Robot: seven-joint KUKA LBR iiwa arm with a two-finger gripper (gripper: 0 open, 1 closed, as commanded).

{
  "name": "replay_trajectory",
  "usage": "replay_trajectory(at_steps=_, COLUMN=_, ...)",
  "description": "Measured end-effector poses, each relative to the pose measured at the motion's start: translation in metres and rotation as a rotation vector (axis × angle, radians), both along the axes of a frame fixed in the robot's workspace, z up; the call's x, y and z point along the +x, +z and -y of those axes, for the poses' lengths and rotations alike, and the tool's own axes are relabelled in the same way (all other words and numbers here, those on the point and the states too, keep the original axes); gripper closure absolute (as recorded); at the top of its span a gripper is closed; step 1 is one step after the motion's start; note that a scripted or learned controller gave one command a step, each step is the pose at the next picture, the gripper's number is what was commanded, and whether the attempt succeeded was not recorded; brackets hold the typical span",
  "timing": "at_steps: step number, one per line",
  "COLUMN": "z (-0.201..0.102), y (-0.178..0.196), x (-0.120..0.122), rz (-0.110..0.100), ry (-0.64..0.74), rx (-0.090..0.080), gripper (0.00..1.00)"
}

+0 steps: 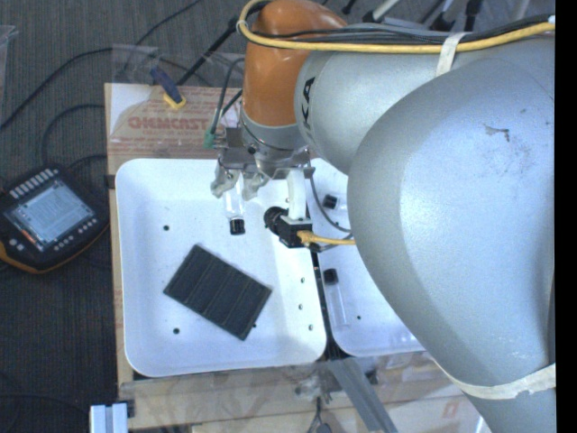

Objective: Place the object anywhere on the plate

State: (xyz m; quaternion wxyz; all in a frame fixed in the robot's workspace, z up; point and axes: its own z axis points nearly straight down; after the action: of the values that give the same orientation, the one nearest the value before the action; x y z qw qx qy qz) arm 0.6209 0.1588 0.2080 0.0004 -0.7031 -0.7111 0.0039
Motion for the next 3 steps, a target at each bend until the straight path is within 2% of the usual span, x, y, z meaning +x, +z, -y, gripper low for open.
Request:
replay_trajectory(at_steps=1, z=-0.059, y=-0.019, x=0.045, rz=0.0, ry=0.04, rx=-0.002, gripper=1.0)
replay_trajectory(at_steps=2, z=-0.034, y=-0.047, x=0.048, rz=-0.001, ry=0.366, rx=0.002, gripper=1.0)
replay_trajectory(at_steps=3, z=-0.056, y=-0.059, x=0.047, rz=-0.002, ry=0.675, rx=0.005, gripper=1.0)
